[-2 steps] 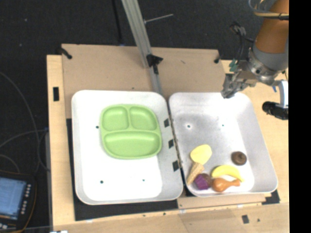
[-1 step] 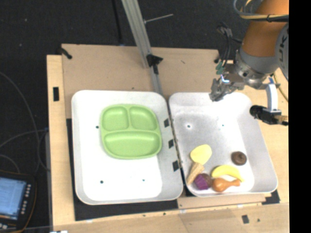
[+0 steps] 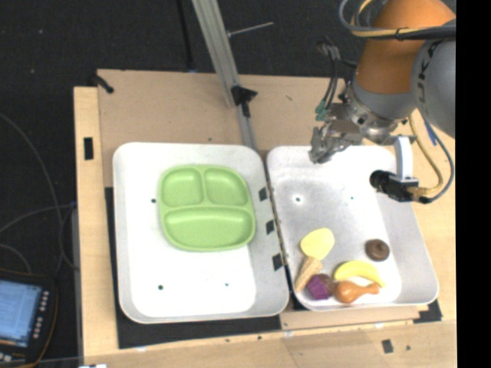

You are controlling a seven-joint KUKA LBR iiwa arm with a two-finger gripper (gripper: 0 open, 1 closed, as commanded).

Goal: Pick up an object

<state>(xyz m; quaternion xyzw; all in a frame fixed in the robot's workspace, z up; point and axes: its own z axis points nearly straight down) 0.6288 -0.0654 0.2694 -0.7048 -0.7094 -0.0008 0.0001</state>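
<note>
Two shallow white bins sit side by side on the bench [image 3: 92,205]. The left bin [image 3: 138,282] holds one thing: a green plate [image 3: 207,208] with three compartments, lying flat toward the bin's far half.

The right bin [image 3: 399,236] holds five small objects, all gathered at its near end. A yellow piece [image 3: 317,243] lies nearest the bin's middle. A tan cone-shaped piece [image 3: 308,270] touches its near edge and slants toward the divider between the bins. A purple piece [image 3: 319,287] sits at the cone's lower end. An orange-brown piece shaped like a drumstick [image 3: 354,289] lies just beside the purple one, and a yellow banana [image 3: 359,271] curves right behind the drumstick, touching it. A round brown piece [image 3: 376,249] stands apart from the cluster, nearer the right wall.

The single arm [image 3: 399,44] hangs over the far end of the right bin, with the gripper [image 3: 328,146] above the bin's far-left corner, well apart from all five objects. Whether its fingers are apart or together cannot be told; nothing is seen between them.
</note>
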